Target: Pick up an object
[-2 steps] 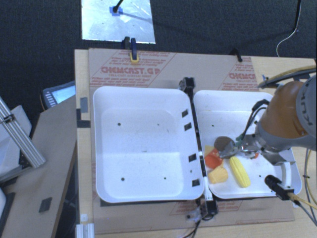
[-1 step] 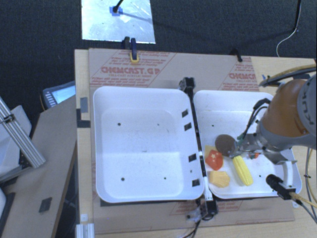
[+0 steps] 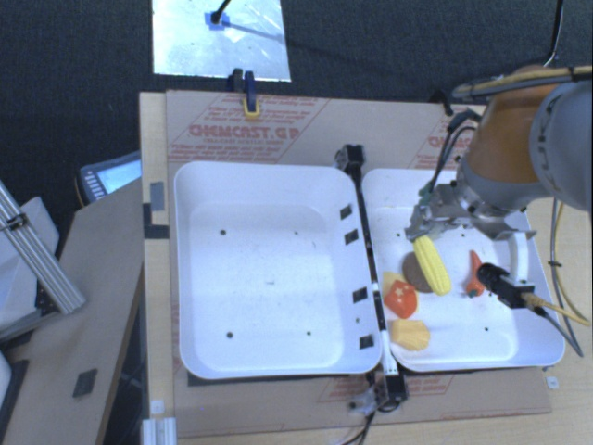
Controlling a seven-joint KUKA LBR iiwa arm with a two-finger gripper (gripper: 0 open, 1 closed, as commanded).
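Note:
My gripper (image 3: 428,228) is over the right bin (image 3: 500,341), near its middle. A yellow corn cob (image 3: 433,264) sits directly below it, its upper end touching the gripper's tip. The cob lies partly across a brown rounded object (image 3: 417,274). A red-orange piece (image 3: 400,298) and a yellow-orange piece (image 3: 410,335) lie near the bin's left wall. A small orange-red object (image 3: 474,273) lies right of the cob.
The left bin (image 3: 269,267) stands beside the right one, with a black divider strip (image 3: 363,248) between them. Both rest on a cardboard sheet (image 3: 250,128). A grey metal plate (image 3: 220,24) lies beyond the bench.

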